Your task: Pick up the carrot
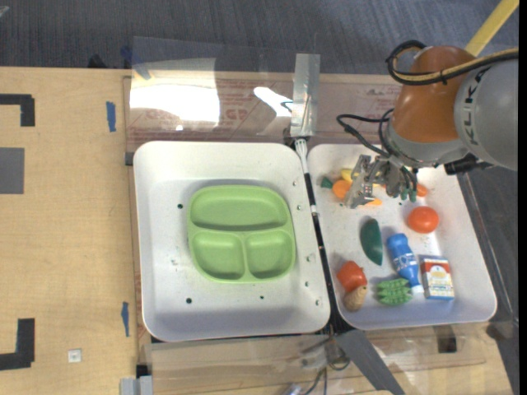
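Note:
The carrot is a small orange piece with a green end. It lies near the back left corner of the right bin. My gripper hangs low just to the carrot's right, and its grey body covers part of the carrot. Whether it touches the carrot is unclear. The arm's orange band sits above the back edge of the bin.
The right bin also holds an orange-red ball, a dark green vegetable, a blue bottle, a small carton, a green bundle and a red-and-tan toy. A green divided plate lies in the left bin.

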`<state>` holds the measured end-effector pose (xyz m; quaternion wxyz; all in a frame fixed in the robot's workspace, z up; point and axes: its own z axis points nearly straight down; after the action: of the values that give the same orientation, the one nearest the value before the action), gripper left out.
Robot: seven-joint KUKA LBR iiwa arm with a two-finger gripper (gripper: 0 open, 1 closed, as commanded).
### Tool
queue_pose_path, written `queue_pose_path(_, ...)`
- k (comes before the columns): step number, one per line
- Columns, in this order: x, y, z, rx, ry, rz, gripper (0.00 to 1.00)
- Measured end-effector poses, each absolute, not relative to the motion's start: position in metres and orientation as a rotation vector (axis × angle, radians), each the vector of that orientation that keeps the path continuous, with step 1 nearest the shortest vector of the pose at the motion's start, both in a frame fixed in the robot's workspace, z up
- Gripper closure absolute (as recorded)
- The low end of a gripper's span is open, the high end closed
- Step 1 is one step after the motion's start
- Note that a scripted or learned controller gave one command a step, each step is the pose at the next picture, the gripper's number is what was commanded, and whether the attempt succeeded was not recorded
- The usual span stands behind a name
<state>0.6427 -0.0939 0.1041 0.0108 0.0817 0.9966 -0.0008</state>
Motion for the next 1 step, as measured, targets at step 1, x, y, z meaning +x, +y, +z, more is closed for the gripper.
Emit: queue_pose_path(1,0.6104,-0.1003,0.0908,0.652,3.061,0.005,1.00)
